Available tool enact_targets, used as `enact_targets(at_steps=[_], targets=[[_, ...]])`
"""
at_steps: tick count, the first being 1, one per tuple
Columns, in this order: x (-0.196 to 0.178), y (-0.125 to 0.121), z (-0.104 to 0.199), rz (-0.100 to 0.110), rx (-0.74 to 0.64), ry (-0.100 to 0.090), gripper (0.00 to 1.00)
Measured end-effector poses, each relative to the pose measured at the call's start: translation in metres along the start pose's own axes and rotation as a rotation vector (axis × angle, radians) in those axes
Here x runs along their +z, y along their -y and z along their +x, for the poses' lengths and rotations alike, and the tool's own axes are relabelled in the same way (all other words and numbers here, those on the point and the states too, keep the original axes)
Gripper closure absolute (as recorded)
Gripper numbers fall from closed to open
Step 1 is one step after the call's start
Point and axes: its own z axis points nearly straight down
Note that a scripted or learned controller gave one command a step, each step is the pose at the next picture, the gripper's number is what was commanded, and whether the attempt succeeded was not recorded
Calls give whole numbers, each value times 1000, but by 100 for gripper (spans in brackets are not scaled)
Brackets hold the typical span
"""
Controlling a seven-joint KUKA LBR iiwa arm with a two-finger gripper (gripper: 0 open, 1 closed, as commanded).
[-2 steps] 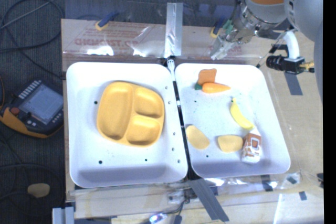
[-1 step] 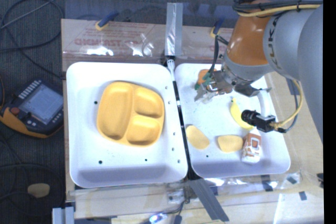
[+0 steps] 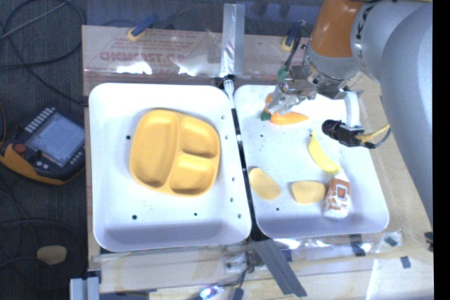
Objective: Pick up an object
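glossy white plastic bins [image 3: 105, 221], matt yellow tray [image 3: 174, 151]

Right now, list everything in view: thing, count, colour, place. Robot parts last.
bins: 2, white, side by side on the bench
divided tray: 1, yellow, left bin
carrot: 1, orange with green end, right bin, far end, under the gripper
banana: 1, yellow, right bin, right side
flat pieces: 2, tan-yellow, right bin, near end
small carton: 1, white and orange, right bin, near right corner
handheld pendant: 1, orange and grey, floor, left of bench
arm: 1, grey with orange band, from right
gripper: 1, over the carrot
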Motion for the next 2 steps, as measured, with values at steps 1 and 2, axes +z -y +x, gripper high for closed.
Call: enact_targets(at_steps=[1,2], targets=[[76,55,-47,1,30,0,100],[12,58,-113,-2,-301,1,100]])
